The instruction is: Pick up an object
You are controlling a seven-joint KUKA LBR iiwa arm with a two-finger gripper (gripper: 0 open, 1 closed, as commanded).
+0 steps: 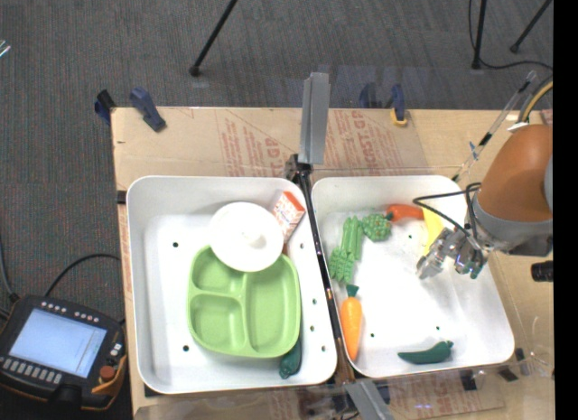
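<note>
- My jaws (449, 258) hang over the right bin (502, 314), near its far right side, tilted toward the bin floor; I cannot tell whether they are spread or pressed together.
- I judge I am held low here because this bin carries the loose items worth trying.
- Nothing sits between my jaws.
- Closest is the yellow piece (433, 226), just behind my jaws, touching the orange pepper (405, 213).
- The green toy (354, 244) lies further to the left.
- The carrot (351, 320) and dark green pepper (426, 352) lie nearer the front rim, well apart from my jaws.
</note>
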